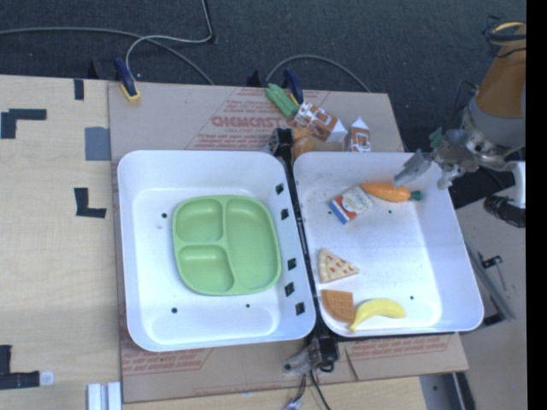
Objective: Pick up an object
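**Gripper poised at the right bin's far corner, carrot just beside it**

The gripper (pixel 427 167) is seen at the far right corner of the right bin (pixel 444 263), carried in by the grey arm (pixel 500 101) with its orange band. Whether it is spread or closed cannot be told at this angle and size, and nothing can be made out as clamped by it.

The carrot (pixel 386 192) is judged to be the thing nearest to hand. It lies on the floor of the right bin, near the bin's far wall, just beside the gripper and a little to its left and nearer the camera. Its long axis runs roughly across the bin, left to right, with the green stub end turned toward the gripper. Whether the tool is touching that end cannot be settled.

Further into the right bin, the small carton (pixel 351 204) is placed just left of the carrot. The wedge of toast (pixel 336 266), the waffle piece (pixel 337 304) and the banana (pixel 377 312) are set well apart from the gripper, toward the bin's near wall. For the carrot, a short shift leftward is judged to be needed, with the closing direction set across its long axis.
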`<state>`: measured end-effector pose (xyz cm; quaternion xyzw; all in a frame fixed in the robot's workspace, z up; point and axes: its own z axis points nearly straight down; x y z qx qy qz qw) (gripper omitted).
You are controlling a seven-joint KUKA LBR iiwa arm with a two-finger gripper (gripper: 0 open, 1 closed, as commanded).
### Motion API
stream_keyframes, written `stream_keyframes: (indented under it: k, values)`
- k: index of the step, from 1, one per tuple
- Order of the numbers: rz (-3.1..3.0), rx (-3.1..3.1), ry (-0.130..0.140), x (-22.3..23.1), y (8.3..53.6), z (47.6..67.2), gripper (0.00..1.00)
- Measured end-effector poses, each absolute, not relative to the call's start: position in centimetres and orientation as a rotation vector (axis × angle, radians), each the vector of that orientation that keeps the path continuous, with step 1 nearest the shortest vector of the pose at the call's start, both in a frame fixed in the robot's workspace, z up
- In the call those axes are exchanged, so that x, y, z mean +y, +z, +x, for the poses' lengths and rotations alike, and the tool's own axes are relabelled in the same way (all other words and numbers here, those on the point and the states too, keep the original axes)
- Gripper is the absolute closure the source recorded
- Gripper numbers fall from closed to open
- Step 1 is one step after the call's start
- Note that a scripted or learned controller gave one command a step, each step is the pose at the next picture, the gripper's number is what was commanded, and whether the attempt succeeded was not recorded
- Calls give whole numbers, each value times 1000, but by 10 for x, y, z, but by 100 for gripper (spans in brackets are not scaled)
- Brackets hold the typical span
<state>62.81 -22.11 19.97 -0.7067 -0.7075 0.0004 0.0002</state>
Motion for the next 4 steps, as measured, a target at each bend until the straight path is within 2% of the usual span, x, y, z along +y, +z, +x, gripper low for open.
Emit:
stream_keyframes:
  k: [1,4]
  values:
    - [-2226,-2230,-6,-200,92,672,0]
    - [-2227,-2229,-7,-102,90,671,0]
